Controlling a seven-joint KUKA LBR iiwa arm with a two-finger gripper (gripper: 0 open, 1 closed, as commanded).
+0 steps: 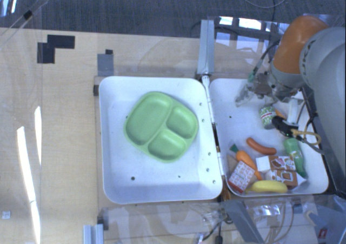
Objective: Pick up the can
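Beside sausage (261, 145): can (267, 117) (green-and-white label)

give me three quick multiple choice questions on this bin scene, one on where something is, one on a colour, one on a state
1. Where is the can?
A. in the right bin
B. on the green plate
C. on the bare bench

2. What colour is the divided plate in the left bin?
A. red
B. green
C. blue

3. What state is the can in?
A. lifted clear of the bin
B. lying on the green plate
C. resting on the bin floor below the end effector

Key: 1 A, it sits in the right bin near the arm. 2 B, the plate is light green. 3 C, it rests on the white floor, apart from the end effector.
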